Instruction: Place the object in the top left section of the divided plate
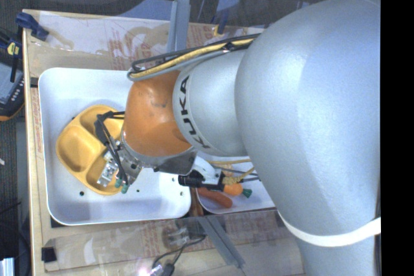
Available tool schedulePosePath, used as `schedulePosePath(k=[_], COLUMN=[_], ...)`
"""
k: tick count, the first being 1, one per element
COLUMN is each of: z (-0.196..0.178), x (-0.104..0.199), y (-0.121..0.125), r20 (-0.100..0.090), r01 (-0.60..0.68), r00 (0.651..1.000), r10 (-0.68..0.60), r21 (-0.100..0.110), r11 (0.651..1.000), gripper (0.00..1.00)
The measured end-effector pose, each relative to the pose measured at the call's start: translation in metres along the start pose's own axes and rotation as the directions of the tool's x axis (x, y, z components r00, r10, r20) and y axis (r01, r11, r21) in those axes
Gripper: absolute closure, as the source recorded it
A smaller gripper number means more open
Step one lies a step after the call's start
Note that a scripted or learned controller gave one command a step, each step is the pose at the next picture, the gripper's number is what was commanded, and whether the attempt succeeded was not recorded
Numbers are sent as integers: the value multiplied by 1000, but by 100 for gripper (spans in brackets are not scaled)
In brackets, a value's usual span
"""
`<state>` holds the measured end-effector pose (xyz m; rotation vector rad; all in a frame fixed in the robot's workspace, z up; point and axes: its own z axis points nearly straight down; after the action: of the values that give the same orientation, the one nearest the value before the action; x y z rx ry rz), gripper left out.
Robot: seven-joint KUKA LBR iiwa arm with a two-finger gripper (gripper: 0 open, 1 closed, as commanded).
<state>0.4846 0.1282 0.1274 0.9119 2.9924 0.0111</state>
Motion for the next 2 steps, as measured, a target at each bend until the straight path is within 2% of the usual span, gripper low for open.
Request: schedulePosePath(k=[1, 2], z=[-124, -315], x=[-37, -91], y=[-27, 83], r20=[-10, -10], r01=[372, 497], r00=[928, 868], r10=[-372, -497], r21=[6, 3], r11=[928, 868], gripper=[100, 100])
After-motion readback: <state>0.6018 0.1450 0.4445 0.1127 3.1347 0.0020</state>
